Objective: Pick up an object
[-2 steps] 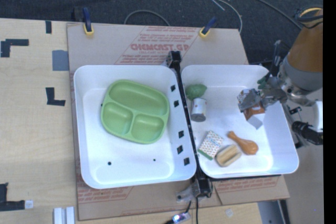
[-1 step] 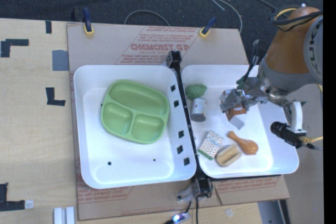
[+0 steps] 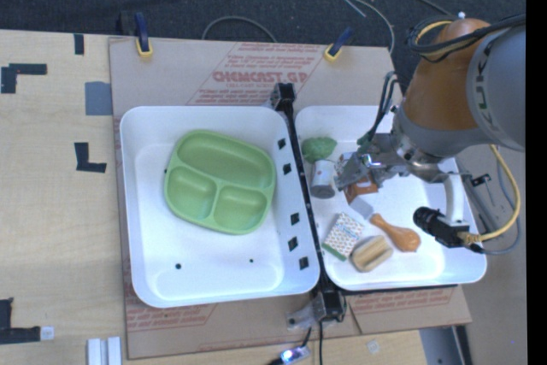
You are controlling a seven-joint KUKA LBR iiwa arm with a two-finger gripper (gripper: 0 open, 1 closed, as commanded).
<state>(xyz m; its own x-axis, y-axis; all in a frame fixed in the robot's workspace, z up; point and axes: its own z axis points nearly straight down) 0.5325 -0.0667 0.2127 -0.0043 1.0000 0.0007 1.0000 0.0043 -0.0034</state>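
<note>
Two white bins sit side by side: the left bin [image 3: 141, 209] and the right bin [image 3: 432, 269]. The left one carries one green divided plate [image 3: 220, 181]. The right one carries one green lump [image 3: 319, 147], one grey cup [image 3: 323, 180], one patterned packet [image 3: 344, 235], one bread roll [image 3: 371, 253] and one orange drumstick [image 3: 396, 232].

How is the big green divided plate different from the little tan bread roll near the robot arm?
The green divided plastic plate is far larger and flat, with three compartments; the tan bread roll is small, rounded and plain. The plate lies alone in the left white bin; the roll sits among other small items in the right white bin. Both rest untouched.
</note>
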